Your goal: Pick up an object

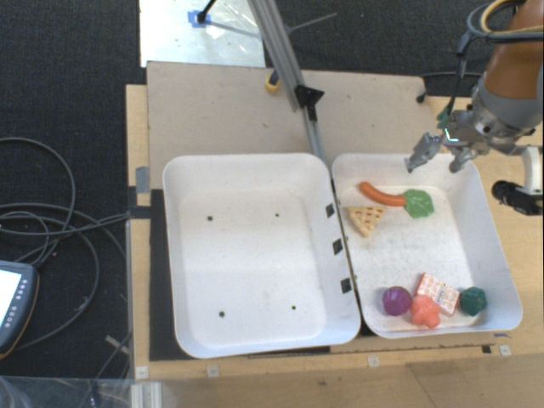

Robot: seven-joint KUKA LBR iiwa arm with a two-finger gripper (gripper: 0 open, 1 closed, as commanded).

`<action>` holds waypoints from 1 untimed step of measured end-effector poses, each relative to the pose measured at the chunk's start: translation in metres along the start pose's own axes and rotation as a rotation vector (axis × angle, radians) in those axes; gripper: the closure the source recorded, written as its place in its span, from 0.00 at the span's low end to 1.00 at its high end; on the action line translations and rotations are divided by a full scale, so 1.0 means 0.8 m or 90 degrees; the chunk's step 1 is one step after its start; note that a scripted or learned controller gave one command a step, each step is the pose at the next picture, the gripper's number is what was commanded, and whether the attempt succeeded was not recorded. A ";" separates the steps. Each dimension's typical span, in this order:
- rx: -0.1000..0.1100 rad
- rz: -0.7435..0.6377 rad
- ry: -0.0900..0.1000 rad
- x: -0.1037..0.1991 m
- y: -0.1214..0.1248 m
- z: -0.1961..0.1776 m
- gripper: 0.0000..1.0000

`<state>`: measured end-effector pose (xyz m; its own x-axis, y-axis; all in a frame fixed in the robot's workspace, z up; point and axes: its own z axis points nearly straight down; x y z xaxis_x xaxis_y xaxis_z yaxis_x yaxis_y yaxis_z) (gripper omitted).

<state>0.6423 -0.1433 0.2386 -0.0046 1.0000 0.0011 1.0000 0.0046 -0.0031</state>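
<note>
Item 1, gripper (440, 154): hung above the far edge of the right bin (497, 253), its two fingers spread apart with nothing between them; grey wrist and orange band rose behind it toward the upper right.

Item 2, candidate for picking, carrot (382, 195): orange, slender, lay in the far part of the right bin, down and to the left of the gripper and near it. Its long axis ran roughly left to right across the bin, tilting slightly downward toward the right, where it met a green leafy piece (418, 203). Judged the nearest object to the gripper; a short descent toward the bin floor with the fingers straddling the narrow width would suit it.

Item 3, waffle-patterned wedge (365, 220): tan, triangular, just below the carrot's left end, close to the dividing wall.

Item 4, cluster in the near right corner of the right bin, well apart from the gripper: purple ball (396, 300), orange-red lumpy piece (425, 312), red-and-white box (438, 291), dark green piece (473, 300), the four packed closely, several touching.

Item 5, left bin (183, 185): white, shallow, a few small dark dots on its floor; no objects lay in it.

Item 6, bench surround: metal pole (280, 36) slanting over the far side; black cables (51, 228) at the left
</note>
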 end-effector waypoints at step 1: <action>-0.003 -0.001 -0.001 0.000 0.001 -0.004 0.00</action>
<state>0.6431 -0.1433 0.2415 -0.0064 1.0000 -0.0006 1.0000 0.0064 0.0011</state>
